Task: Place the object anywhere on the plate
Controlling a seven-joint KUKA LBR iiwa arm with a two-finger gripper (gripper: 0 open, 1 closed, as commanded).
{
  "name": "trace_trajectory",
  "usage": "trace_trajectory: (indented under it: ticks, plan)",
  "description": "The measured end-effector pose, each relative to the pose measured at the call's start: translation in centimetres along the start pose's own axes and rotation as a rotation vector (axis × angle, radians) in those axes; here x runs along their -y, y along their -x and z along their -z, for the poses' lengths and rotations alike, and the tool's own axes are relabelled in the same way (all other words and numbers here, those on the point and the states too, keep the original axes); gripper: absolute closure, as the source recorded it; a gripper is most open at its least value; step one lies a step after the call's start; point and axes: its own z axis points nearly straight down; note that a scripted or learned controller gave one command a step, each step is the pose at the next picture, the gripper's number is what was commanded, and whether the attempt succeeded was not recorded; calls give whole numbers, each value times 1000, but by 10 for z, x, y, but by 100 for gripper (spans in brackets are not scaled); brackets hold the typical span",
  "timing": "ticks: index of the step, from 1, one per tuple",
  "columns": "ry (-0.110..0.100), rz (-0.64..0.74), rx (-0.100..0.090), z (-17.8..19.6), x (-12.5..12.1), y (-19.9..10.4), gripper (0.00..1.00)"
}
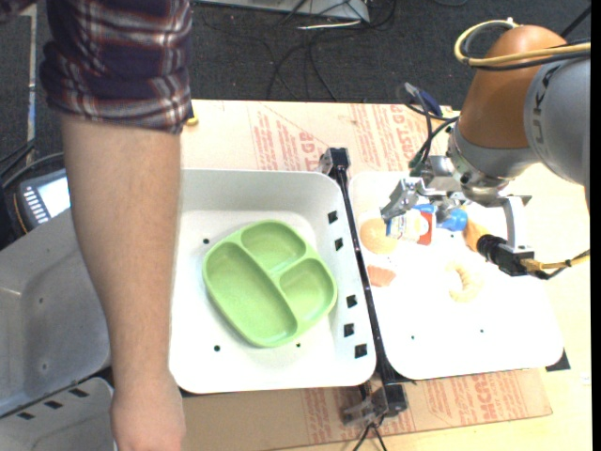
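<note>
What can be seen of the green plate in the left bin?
The green plate is a light green, plastic-looking tray with rounded corners and three compartments: one large and two smaller, split by raised ridges. It lies flat and right side up on the floor of the left bin, turned at a slant to the bin's walls, roughly centred. Nothing lies in any compartment, and only the bin floor touches it. The gripper is over the other bin.

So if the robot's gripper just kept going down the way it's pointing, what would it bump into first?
Probably the round orange thing lying in the right bin. The gripper points down and to the left, just above it. Depth is hard to judge from this view, so it might meet the bin floor beside it.
</note>
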Motion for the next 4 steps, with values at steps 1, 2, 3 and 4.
trace_trajectory:
  ticks: [1,2,3,4]
  plan:
    - [0,0,0,10,-15,-51,100]
    - [-3,0,0,0,-18,-106,100]
    - [0,-1,0,2,-30,-150,100]
    - [1,-1,-1,17,-36,-207,100]
